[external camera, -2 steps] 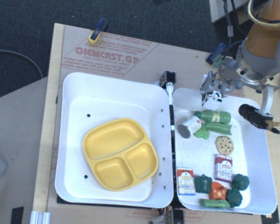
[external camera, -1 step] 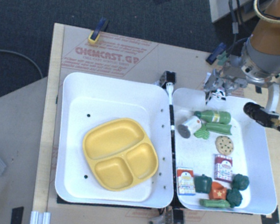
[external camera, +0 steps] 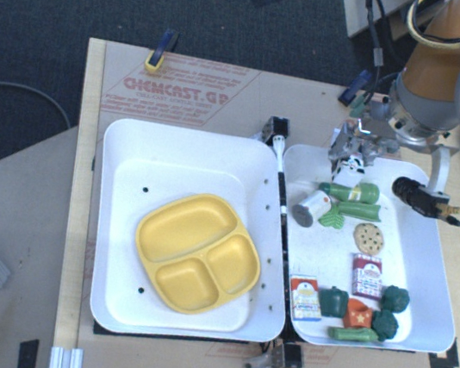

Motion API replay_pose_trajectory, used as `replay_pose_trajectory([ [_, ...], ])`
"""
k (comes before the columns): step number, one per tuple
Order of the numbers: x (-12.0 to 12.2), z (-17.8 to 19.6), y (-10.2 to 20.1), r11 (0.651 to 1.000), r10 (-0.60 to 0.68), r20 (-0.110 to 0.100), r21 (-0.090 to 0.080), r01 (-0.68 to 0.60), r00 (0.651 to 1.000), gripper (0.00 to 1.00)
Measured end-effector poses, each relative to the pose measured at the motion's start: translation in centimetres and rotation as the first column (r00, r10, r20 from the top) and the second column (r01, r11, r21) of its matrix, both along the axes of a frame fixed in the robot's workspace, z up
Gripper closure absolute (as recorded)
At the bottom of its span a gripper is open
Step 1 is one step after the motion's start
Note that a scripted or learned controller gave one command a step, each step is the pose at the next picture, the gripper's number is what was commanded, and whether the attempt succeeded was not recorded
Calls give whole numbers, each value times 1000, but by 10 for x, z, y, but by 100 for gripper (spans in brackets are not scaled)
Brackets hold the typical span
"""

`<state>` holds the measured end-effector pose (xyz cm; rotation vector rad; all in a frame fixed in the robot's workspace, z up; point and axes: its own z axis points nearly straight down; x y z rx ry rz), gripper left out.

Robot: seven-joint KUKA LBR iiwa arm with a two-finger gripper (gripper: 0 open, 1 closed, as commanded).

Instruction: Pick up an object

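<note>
My gripper hangs over the far end of the right bin, just above a green bottle with a white label. Nothing shows in its grasp. Beside the bottle lie a green pickle-like piece, a small grey and white can and a round cookie. Nearer the front are a red and white carton, a red and white box, dark green toy vegetables, a red piece and a green bean pod.
The left bin holds a yellow divided plate. A black clip sits at the far end of the seam between the bins. A black cable end juts over the right bin's far right corner.
</note>
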<state>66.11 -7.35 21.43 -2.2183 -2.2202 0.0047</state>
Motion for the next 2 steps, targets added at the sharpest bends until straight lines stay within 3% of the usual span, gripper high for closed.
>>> replay_pose_trajectory([
  [2,1,19,8,1000,0,9,-2,0,1000,100],
])
